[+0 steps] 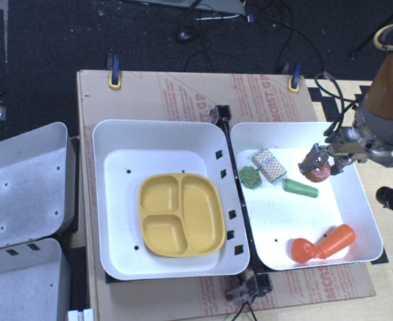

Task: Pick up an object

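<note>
My gripper (316, 162) is over the upper right part of the right bin (357, 199), reaching in from the right. A small red rounded object (319, 173) sits between its dark fingers, and they are shut on it. Just below and to its left lies a green cylinder (300, 188). A checkered block (269, 164) and a green bumpy ball (250, 176) lie near the bin's left wall. An orange bottle-shaped toy (322, 244) rests near the bin's front edge.
The left bin (116, 152) holds a yellow divided plate (181, 214). A black divider (235, 186) runs between the bins. Spare white bins (22, 179) stand off the bench to the left. Blue-and-yellow clamps (115, 72) hold the board's far edge.
</note>
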You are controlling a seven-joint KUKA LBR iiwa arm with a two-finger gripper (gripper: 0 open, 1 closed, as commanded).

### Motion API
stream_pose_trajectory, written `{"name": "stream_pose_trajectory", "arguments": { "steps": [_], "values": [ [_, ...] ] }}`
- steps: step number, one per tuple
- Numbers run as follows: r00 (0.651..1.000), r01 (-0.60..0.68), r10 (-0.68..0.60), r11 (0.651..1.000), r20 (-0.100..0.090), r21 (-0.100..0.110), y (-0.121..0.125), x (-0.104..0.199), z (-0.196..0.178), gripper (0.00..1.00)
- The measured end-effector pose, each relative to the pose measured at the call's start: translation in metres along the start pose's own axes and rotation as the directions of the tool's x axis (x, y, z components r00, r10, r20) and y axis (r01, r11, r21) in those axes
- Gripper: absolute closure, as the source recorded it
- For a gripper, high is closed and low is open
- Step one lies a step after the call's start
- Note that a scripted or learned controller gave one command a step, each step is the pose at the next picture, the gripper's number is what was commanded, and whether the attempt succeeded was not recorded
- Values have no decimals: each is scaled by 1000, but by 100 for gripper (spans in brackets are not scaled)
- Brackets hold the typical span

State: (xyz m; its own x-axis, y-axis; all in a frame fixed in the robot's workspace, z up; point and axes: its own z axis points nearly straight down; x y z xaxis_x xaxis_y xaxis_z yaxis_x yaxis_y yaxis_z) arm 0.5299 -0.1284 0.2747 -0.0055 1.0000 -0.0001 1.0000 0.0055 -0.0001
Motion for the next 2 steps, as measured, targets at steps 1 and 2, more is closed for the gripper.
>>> {"name": "stream_pose_trajectory", "arguments": {
  "steps": [1,2],
  "values": [
    [1000,1,-1,1000,-1,2,12,49,18,100],
    [1000,1,-1,1000,-1,2,22,104,33,100]
  ]
}}
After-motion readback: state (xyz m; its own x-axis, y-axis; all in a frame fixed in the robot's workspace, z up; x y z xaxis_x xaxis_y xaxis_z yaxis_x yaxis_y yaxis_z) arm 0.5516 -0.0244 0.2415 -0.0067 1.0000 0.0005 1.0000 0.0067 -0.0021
